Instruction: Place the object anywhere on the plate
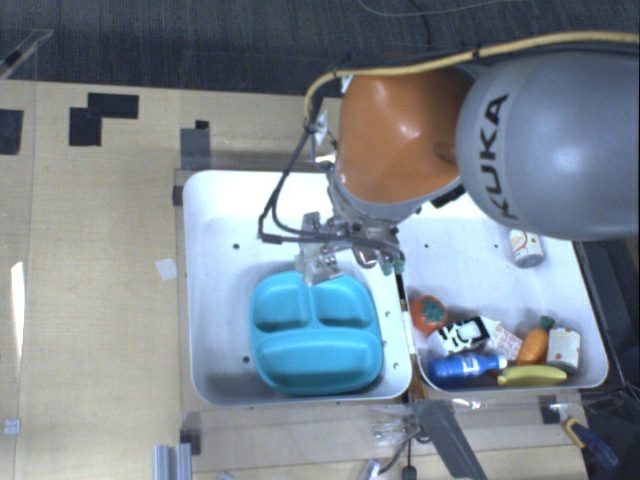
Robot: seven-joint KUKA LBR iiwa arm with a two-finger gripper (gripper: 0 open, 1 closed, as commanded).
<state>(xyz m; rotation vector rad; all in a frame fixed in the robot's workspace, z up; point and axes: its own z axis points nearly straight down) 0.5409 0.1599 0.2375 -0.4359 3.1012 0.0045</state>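
Looming closest, the arm [520,138] hangs its gripper [322,261] just over the plate's [315,333] far rim. I can't tell whether it carries any object. I'd lower straight above the plate's compartments and release there, well away from the toys [490,348] beside it.

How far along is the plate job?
Done: the tool is over the far edge of the blue plate in the left bin. In hand: can't tell if it carries anything. Left: nothing sits on the plate; the banana, carrot and bottle lie in the right bin.
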